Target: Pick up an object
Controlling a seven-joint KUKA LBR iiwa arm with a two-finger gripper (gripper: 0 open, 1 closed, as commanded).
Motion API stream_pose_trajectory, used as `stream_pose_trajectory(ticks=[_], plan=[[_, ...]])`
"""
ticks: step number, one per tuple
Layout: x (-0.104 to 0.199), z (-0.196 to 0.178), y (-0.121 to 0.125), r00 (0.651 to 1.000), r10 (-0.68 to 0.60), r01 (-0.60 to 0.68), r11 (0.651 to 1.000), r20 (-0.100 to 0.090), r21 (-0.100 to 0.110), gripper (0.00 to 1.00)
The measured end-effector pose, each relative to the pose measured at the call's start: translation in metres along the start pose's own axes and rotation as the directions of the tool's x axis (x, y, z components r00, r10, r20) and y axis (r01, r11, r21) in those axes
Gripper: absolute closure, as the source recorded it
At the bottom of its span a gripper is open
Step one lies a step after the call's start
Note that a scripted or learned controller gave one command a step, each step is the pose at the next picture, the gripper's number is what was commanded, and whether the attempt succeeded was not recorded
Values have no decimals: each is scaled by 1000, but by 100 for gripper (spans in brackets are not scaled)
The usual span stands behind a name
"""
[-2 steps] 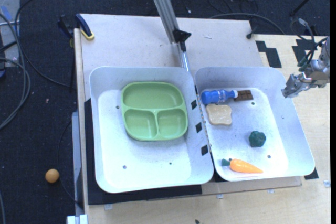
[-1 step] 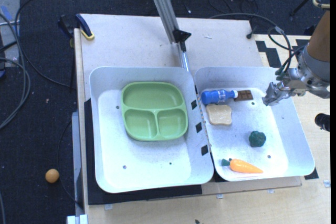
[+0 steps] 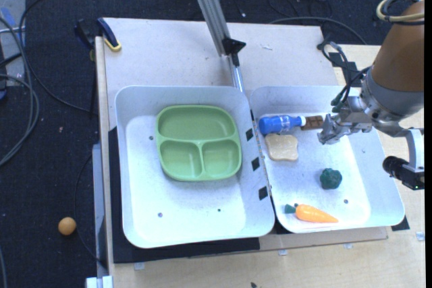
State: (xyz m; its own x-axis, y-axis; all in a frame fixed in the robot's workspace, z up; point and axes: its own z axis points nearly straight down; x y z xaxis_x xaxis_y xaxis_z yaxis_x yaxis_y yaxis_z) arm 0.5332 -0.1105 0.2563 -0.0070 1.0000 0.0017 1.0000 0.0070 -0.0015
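- Claw (image 3: 331, 130): hangs low over the far part of the right bin (image 3: 378, 202), just right of a blue bottle; whether it is wide or narrow cannot be told, and nothing shows between its tips.
- Blue bottle (image 3: 280, 123): lies on its side along the bin's far wall, brown end toward the claw; judged the likeliest target, being nearest.
- Pale bread-like piece (image 3: 282, 148): flat, just near-side of the bottle.
- Dark green lump (image 3: 331, 178): mid-bin, standing apart, so open to a grasp from above.
- Orange carrot (image 3: 314, 214): along the near edge.
- Left bin (image 3: 135, 212): carries a green divided plate (image 3: 200, 143).
- Surface (image 3: 169, 50): bears both bins.
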Motion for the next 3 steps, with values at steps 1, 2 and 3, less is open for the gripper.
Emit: stream_pose_trajectory(ticks=[1, 2, 3], plan=[[55, -4, -11, 1000, -1, 1, 1000, -1, 0, 100], [107, -7, -18, 1000, -1, 1, 1000, 0, -1, 100], [161, 14, -22, 1000, 0, 0, 1000, 0, 2, 100]])
